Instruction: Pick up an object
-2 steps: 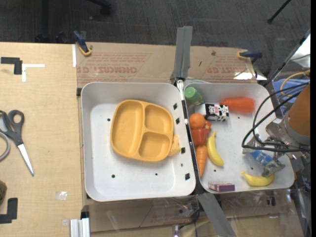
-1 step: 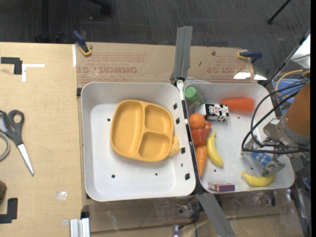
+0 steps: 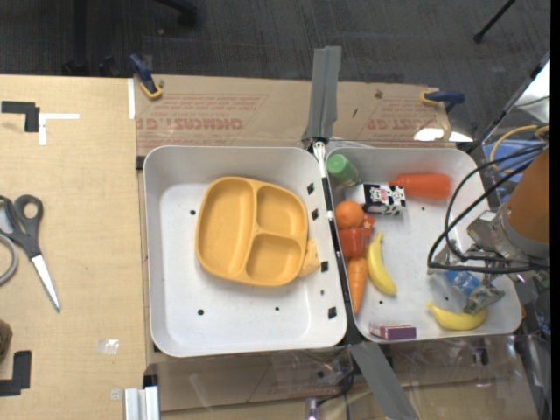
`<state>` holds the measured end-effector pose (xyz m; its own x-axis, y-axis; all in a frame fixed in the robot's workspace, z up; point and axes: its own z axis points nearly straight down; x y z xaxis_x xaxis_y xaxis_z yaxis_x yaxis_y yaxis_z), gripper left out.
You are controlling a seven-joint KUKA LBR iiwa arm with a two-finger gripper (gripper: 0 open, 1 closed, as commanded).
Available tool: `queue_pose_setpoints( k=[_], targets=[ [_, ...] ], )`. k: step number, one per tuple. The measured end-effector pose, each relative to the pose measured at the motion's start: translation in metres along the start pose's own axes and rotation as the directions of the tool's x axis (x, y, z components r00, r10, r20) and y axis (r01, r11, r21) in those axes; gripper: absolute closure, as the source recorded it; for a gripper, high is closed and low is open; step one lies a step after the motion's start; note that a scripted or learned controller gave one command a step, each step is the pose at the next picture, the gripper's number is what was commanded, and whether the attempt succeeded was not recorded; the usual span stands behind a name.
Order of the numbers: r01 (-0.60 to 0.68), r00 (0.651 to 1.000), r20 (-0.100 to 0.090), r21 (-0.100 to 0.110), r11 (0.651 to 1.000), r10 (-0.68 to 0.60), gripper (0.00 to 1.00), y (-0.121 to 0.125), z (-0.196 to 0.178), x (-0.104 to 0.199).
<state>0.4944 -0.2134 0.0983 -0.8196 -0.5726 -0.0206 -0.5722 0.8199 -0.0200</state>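
The right bin point(image 3: 411, 261) holds several items. At its back lie a green cylinder point(image 3: 342, 169), a long orange-red carrot point(image 3: 422, 185) and a small black-and-white box point(image 3: 384, 199). An orange fruit point(image 3: 349, 214), two orange carrot-like pieces point(image 3: 355, 280) and a banana point(image 3: 380, 268) lie along its left side. A second banana point(image 3: 455, 318) and a purple box point(image 3: 393, 331) rest near the front. My gripper point(image 3: 475, 289) is low over the bin's right side, right above a blue packet point(image 3: 461, 283) and just behind the second banana.
The left bin point(image 3: 166, 261) holds a yellow divided plate point(image 3: 251, 231). Scissors point(image 3: 33, 248) lie on the bench at the far left. Black cables point(image 3: 455, 226) loop from the arm over the right bin's right edge. Clamps sit at the cardboard's back corners.
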Motion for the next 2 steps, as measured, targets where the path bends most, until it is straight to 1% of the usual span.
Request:
queue_pose_setpoints(
  k=[1,2],
  targets=[
    [0.058,0.998,-0.004,-0.003,0.998,-0.058,0.0,0.0024,0.0013,-0.004],
    [0.106,0.994,0.005,-0.009,0.994,-0.106,0.0,-0.0001,0.0007,-0.0001]
  ],
)
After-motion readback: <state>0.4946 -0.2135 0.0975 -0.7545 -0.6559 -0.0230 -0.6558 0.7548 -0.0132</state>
